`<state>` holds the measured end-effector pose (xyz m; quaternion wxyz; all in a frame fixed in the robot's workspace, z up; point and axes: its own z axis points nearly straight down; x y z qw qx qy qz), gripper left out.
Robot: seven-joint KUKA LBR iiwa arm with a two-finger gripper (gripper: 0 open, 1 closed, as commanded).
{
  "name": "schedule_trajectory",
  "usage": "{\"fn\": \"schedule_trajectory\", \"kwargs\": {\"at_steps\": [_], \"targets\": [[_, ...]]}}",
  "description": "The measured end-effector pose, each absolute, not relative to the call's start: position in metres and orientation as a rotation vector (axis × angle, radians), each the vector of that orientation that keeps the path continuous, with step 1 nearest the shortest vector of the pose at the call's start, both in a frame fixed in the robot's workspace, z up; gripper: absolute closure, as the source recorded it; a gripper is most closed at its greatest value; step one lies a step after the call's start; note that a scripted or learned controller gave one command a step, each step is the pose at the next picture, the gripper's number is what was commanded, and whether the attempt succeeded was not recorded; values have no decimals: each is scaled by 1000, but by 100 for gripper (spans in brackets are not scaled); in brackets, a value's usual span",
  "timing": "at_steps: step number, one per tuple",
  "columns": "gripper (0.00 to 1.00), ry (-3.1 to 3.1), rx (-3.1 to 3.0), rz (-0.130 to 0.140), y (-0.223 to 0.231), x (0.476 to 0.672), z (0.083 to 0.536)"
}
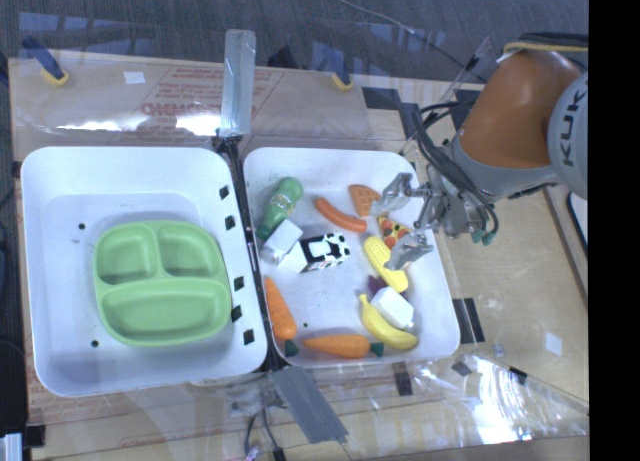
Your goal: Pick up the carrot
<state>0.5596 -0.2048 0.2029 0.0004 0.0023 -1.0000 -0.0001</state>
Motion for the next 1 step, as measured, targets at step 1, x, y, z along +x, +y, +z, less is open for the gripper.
{"fn": "schedule_trajectory", "kwargs": {"at_steps": [1], "targets": [[0, -3131, -56, -7, -149, 491, 115]]}}
